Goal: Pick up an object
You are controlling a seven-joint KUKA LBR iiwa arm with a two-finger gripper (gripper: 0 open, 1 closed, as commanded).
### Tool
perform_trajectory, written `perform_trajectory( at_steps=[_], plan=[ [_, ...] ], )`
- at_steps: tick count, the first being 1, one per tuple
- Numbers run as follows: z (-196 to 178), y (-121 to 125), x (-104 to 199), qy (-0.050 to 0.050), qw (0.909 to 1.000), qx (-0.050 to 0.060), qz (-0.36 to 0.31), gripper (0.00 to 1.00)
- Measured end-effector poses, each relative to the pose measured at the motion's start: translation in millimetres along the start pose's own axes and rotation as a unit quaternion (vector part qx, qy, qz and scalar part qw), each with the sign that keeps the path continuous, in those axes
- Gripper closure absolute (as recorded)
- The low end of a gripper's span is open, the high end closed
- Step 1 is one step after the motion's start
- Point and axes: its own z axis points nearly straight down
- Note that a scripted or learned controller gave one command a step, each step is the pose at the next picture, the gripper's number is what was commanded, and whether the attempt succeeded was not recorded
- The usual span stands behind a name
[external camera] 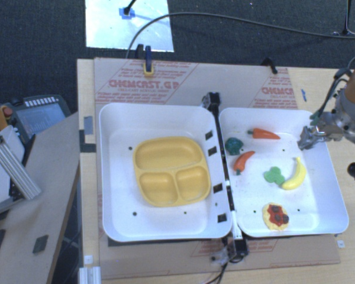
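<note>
So nothing picked up yet, claw parked at the right bin's far right edge.

Nearest the camera in the right bin (337, 218) sits a little pizza toy (276, 216) by the near edge, then a banana (294, 176) and a green piece (274, 175) mid-bin, a red pepper (244, 160) and a dark green broccoli thing (233, 145) toward the left wall, and a carrot (264, 134) near the far edge. All of them lie loose, so the whole pick is left to do, I'd say. The claw (307, 137) hovers over the bin's far right rim, beside the carrot and banana; can't tell how far apart it's spread, and I see nothing in it. The left bin (115, 158) carries a yellow divided plate (170, 170). Past both, the surface (236, 81) shows printed cardboard, then dark carpet (35, 34) with a shiny sheet (127, 16).
</note>
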Motion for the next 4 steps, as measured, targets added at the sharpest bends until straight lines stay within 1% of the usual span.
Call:
perform_trajectory(
  at_steps=[1,2,3,4],
  plan=[
    [-47.6,2.3,-0.5,0.000,1.0000,0.001,0.000,1.00],
    [-32.7,-0.8,48.9,0.002,1.0000,0.004,-0.002,1.00],
    [-37.3,-13.7,100.4,0.002,1.0000,0.003,-0.002,1.00],
    [-22.0,-19.2,148.6,0.002,1.0000,0.004,-0.002,1.00]
  ],
)
